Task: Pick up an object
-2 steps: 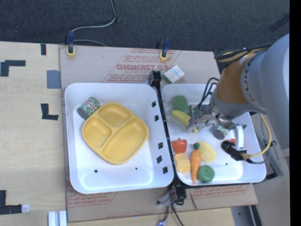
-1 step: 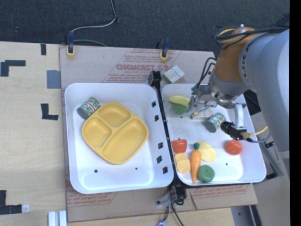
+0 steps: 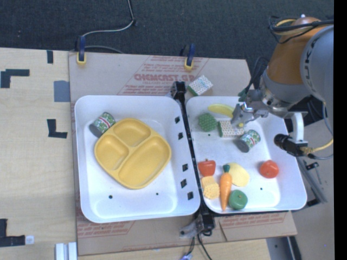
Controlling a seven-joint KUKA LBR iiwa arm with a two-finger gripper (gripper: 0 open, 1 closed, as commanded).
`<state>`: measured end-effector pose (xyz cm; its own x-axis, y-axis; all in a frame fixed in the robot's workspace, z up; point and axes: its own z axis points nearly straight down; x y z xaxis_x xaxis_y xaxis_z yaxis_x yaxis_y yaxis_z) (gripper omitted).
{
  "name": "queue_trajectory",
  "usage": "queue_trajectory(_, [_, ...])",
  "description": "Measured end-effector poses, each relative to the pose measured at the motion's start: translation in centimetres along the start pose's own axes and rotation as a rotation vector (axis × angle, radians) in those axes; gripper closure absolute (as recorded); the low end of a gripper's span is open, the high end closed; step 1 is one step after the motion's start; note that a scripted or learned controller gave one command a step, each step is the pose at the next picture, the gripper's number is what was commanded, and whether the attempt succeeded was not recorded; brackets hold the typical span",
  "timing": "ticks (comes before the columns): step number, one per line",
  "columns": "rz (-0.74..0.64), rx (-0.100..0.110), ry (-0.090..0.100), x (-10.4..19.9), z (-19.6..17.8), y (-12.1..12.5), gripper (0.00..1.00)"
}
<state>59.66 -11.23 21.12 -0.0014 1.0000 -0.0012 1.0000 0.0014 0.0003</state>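
My gripper [image 3: 240, 116] hangs low over the back of the right bin [image 3: 287, 145], directly above a pale patterned box [image 3: 230, 129]. A yellow banana [image 3: 219, 110] and a green leafy toy [image 3: 206, 122] lie just left of it. A small green-labelled can [image 3: 249, 140] lies on its side just in front of the gripper. Toward the front of the bin are a red pepper [image 3: 206, 168], a carrot [image 3: 225, 186], a yellow lemon [image 3: 239, 175], a corn piece [image 3: 210, 188], a green round fruit [image 3: 237, 199] and a red tomato [image 3: 269, 169].
The left bin [image 3: 87, 172] holds a yellow divided plate [image 3: 133, 152] and a second can [image 3: 102, 123] at its back left. A small packet [image 3: 199, 85] lies on the cardboard behind the bins. Two clamps [image 3: 189, 64] pin the cardboard's back edge.
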Motion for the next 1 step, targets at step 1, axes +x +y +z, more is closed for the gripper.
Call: queue_trajectory(1, [-0.001,0.002,0.002,4.65,-4.05,-6.23,1.0])
